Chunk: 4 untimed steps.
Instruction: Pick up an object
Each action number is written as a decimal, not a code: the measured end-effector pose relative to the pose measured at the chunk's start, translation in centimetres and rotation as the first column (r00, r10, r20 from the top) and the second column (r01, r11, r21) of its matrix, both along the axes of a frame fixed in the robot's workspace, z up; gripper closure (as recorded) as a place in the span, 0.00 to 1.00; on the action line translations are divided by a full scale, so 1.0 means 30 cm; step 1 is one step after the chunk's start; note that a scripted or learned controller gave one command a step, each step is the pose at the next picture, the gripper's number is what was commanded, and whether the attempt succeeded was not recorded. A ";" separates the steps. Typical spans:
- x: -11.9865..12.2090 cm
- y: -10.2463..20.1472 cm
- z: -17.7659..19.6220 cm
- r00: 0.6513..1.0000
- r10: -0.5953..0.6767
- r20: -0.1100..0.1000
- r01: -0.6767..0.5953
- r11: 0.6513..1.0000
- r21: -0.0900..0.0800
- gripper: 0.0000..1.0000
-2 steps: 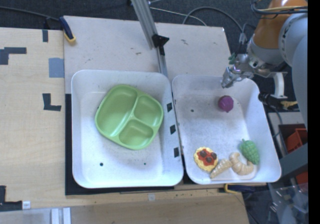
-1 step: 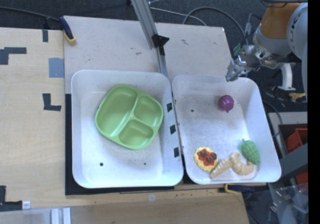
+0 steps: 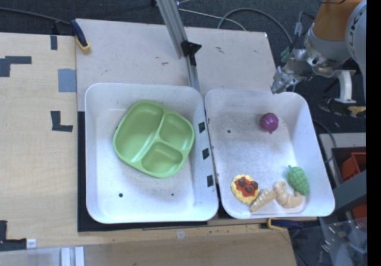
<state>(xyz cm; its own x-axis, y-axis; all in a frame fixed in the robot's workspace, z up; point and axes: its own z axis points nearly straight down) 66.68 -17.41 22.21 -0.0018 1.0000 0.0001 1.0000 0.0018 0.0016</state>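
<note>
The right bin [image 3: 309, 134] holds a small purple ball-like object [image 3: 269, 121] near its far side. At its near edge lie a yellow and red pizza-like toy [image 3: 244, 188], a tan croissant-shaped piece [image 3: 281, 196] and a green leafy toy [image 3: 297, 179]. My gripper [image 3: 281, 83] hangs above the far right corner of the right bin, up and to the right of the purple object, apart from all of them. Nothing shows between its tips.
The left bin [image 3: 98, 157] holds a green divided plate [image 3: 155, 138]. A metal post [image 3: 172, 18] slants over the bench behind the bins. A yellow and blue clamp [image 3: 80, 36] sits at the far left of the board. Cables lie behind.
</note>
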 end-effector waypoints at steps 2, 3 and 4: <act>-0.060 0.298 -0.023 1.000 0.003 -0.004 -0.003 1.000 0.001 1.00; -0.081 0.492 -0.038 1.000 0.005 -0.004 -0.005 1.000 0.002 1.00; -0.126 0.636 -0.007 1.000 0.004 -0.004 -0.004 1.000 0.002 1.00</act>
<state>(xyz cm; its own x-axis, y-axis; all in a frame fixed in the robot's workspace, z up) 62.89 1.68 21.99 -0.0062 1.0000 0.0018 1.0000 0.0062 -0.0022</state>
